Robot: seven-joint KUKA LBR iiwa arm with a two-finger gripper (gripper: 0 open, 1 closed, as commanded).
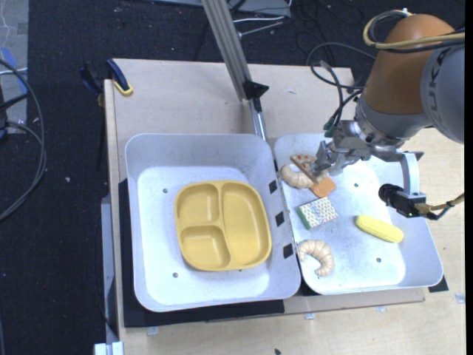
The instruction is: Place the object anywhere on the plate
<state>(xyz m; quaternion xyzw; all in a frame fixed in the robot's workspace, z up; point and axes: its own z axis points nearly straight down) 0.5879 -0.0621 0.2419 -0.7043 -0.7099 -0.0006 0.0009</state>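
Round-cornered three-compartment plastic plate: mustard yellow, plain. Two shallow plastic bins, left and right: white, faintly speckled grey. Curved toy croissant: pale tan with cream ridges. Small rectangular block: green edges, white face dotted in a grid. Toy corn cob: bright yellow. Flat square cracker piece: orange. Robot arm: grey, orange band. Bench top: light beige.
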